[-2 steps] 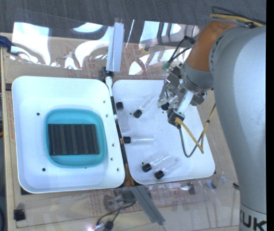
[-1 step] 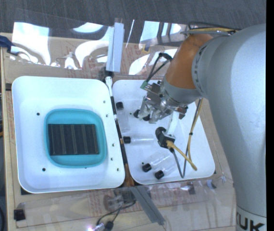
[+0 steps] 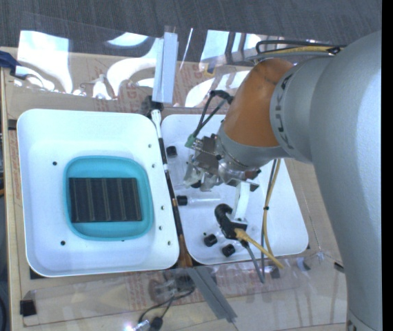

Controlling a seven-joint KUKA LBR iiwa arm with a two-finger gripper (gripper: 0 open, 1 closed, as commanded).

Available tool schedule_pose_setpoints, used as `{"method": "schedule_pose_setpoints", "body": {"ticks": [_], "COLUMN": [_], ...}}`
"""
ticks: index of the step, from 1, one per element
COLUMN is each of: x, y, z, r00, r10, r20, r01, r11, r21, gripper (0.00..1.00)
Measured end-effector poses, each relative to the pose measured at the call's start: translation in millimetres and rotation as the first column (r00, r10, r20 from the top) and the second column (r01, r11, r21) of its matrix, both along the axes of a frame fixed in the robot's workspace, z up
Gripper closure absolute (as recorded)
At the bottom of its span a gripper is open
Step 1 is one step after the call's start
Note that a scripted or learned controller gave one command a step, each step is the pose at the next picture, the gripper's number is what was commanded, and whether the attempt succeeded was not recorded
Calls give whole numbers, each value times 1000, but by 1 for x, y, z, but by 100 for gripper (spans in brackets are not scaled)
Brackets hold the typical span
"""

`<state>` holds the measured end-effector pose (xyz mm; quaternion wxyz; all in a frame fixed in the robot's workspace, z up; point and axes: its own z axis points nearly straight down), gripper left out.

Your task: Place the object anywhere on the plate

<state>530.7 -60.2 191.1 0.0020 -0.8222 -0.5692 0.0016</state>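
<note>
Arm (image 3: 320, 102), nearest the lens, reaches in from the right and bends down over the right bin (image 3: 289, 219). The object to be moved is judged to be one of the small black pieces (image 3: 210, 239) in that bin. Two lie near its front edge, apart from each other, and two more lie close to the wall beside the left bin (image 3: 38, 185). None is on the plate.

Gripper (image 3: 200, 169) is low over the middle of the right bin, between these groups. Whether it is open or closed cannot be told, and no piece is seen in its hold. Plate (image 3: 107, 165), teal with a dark ribbed centre, lies flat in the middle of the left bin, well apart from every piece.

Step in hand, as judged: the pick, with the task barely begun. To do it well, the gripper should centre over a single piece, descend straight and close squarely. The pieces by the wall leave little room on one side, so the front pair looks the easier choice. Lift clear of the two adjoining rims before crossing, then release low over the ribbed centre so the piece does not bounce off.
</note>
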Motion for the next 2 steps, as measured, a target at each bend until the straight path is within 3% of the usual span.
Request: {"method": "schedule_pose_setpoints", "body": {"ticks": [1, 2], "x": [14, 14], "y": [65, 64], "z": [0, 0], "r00": [981, 981], "r10": [194, 193], "r20": [3, 4], "r01": [-194, -193], "r11": [981, 981], "r21": [-1, -2], "gripper": [100, 0]}}
